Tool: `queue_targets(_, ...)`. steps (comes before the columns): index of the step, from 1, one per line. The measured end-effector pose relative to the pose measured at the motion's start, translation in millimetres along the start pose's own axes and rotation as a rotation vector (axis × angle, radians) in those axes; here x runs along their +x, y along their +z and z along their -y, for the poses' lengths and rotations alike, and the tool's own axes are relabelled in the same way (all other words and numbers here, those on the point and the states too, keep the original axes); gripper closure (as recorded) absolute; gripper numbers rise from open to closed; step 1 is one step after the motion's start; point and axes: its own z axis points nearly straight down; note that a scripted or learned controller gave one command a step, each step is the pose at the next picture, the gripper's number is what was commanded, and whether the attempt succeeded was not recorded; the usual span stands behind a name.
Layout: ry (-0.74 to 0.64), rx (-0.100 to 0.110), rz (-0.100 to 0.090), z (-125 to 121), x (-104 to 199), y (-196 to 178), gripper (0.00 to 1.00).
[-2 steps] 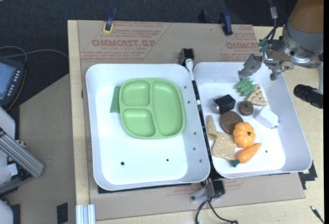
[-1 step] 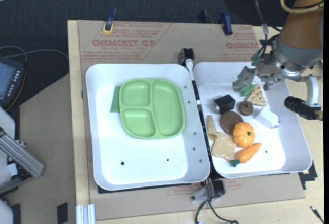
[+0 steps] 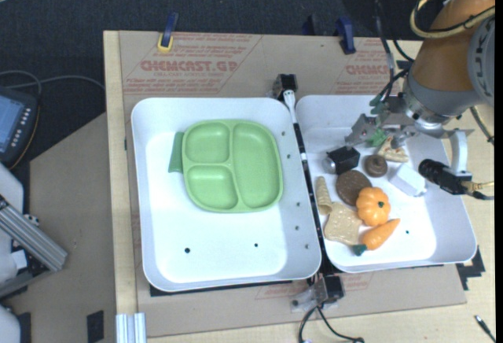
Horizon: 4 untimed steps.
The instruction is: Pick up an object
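The pincer (image 3: 376, 127) hangs low in the right bin (image 3: 452, 243), far of the pumpkin (image 3: 372, 204). Its grip state cannot be told. A green tray (image 3: 233, 164) lies in the left bin (image 3: 157, 215).

The left bin (image 3: 149, 176) has open floor around the green plate (image 3: 233, 164) (widest toward its near edge). In the right bin (image 3: 460, 227), the pumpkin (image 3: 372, 205), carrot (image 3: 380, 234) and cracker (image 3: 342, 225) crowd the middle.

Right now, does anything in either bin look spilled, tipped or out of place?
Nothing stands out. The green divided plate lies flat in the left bin. The toy food, including the orange pumpkin and carrot, is heaped loosely in the right bin.
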Motion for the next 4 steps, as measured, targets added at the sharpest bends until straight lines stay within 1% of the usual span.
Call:
queue_targets(1,0.001,0.000,0.000,5,-5,46,0.00)
queue_targets(2,0.001,-0.023,0.000,-2,-5,71,0.00)
queue_targets(3,-0.001,-0.039,-0.001,-7,-4,54,1.00)
queue_targets(4,0.000,-0.012,0.004,-2,-8,-7,1.00)
